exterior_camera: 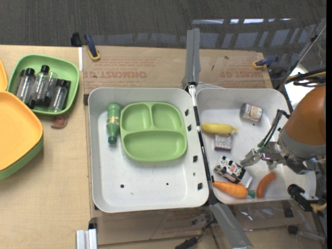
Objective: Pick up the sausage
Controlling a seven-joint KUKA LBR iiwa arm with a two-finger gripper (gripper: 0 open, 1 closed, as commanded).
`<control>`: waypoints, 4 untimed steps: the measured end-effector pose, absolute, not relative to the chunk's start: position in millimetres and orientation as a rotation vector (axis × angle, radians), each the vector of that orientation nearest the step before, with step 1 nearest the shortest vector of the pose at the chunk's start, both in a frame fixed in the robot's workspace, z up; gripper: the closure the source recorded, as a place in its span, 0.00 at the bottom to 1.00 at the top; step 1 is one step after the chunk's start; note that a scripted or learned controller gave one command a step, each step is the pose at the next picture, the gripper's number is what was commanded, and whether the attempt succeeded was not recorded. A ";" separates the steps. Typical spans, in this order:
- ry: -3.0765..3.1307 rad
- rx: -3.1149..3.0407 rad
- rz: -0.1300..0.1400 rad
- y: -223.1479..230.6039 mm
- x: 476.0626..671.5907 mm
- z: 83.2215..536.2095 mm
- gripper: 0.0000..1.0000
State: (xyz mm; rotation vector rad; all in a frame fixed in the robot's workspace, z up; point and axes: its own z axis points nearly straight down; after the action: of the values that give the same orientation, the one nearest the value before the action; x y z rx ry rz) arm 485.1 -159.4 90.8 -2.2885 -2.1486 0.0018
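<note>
The sausage [264,184], a short orange-red curved link, lies near the front edge of the right bin [270,95], just right of a carrot. My gripper [261,158] hangs a little above and behind the sausage, not touching it. Its fingers are spread open with nothing between them. The grey arm with its orange band [311,115] reaches in from the right.
The right bin also holds a carrot [232,189], a black-and-white toy [231,169], a small box [223,142], a banana [218,128] and a can [251,111]. The left bin [98,165] holds a green divided plate [153,131] and a green bottle [113,122].
</note>
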 end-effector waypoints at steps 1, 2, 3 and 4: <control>-1.785 -2.584 0.003 -183.5 476.8 90.8 0.00; -0.948 -2.995 0.005 -195.5 477.3 158.8 0.00; -0.955 -2.990 0.013 -195.2 477.4 166.3 1.00; -0.517 -3.096 0.011 -161.0 505.3 90.0 1.00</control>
State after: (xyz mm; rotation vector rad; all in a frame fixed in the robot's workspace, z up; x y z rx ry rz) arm 505.3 -161.0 90.0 -3.0960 -0.5172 0.0109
